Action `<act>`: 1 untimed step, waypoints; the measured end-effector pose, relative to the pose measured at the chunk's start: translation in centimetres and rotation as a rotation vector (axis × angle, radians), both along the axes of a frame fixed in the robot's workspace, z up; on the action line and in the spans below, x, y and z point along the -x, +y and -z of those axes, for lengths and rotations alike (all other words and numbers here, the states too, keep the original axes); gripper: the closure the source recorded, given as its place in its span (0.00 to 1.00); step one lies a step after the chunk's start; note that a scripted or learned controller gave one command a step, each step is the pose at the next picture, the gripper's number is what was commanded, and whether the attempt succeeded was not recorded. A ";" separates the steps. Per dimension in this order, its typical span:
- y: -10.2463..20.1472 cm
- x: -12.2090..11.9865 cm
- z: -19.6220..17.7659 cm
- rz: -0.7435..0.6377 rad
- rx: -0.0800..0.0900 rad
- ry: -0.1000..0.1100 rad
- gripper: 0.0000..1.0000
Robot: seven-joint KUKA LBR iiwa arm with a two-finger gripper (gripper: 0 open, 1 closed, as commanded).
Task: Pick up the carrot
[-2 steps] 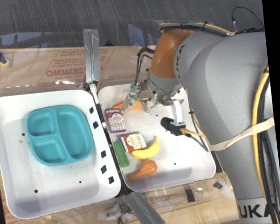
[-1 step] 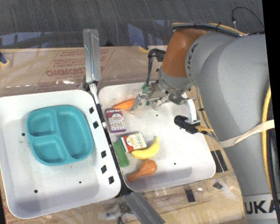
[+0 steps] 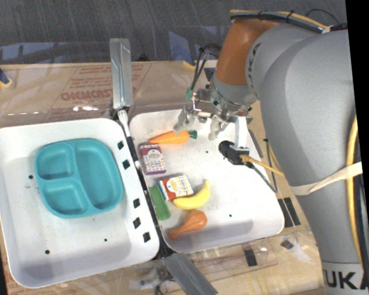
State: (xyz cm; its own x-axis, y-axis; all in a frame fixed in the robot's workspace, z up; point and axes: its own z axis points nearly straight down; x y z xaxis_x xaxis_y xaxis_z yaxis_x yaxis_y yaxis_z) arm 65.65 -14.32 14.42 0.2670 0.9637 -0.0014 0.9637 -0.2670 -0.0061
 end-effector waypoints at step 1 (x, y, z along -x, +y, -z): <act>2.5 -0.6 4.5 0.279 -0.004 -0.017 0.00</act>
